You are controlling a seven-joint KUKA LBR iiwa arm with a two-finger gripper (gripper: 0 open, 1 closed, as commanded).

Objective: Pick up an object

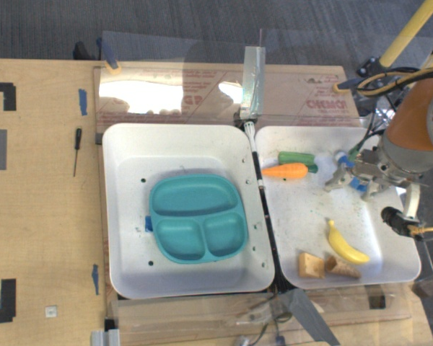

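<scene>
Bread chunk (320,264), gripper (355,176) indistinct

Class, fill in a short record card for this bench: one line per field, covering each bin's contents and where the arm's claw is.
left bin: teal divided plate
right bin: orange carrot, green piece touching it, banana, tan wedge
arm: enters from the right
claw: over the right bin's far right part, nothing seen between its fingers

Open white floor mid right bin (303,215), carrot (285,171) (far side), banana (344,245) near front.
</scene>
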